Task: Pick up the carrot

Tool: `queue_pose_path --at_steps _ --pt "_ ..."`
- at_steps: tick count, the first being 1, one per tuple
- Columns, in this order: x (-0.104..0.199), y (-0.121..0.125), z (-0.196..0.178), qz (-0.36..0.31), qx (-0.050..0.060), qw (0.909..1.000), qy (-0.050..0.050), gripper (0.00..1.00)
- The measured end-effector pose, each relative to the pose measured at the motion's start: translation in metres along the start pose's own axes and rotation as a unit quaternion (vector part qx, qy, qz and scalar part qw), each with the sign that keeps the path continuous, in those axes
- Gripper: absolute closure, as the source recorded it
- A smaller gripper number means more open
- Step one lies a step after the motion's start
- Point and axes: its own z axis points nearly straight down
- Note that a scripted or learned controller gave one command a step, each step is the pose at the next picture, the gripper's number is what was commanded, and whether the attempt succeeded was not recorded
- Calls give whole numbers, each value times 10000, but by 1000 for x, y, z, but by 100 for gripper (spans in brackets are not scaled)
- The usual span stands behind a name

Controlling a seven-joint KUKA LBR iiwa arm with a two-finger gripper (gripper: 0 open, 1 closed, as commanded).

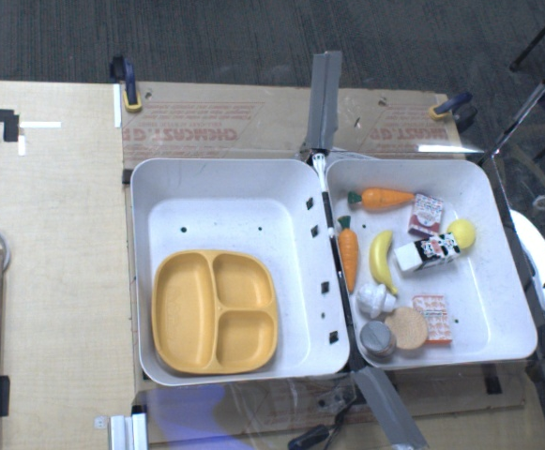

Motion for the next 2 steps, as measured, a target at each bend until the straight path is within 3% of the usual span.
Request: queue_pose_path --at_steps 1,2 --pt "0 -15 -20 979 -28 9952 30 0" --pt "66 63 -83 1248 -18 9922 25 0"
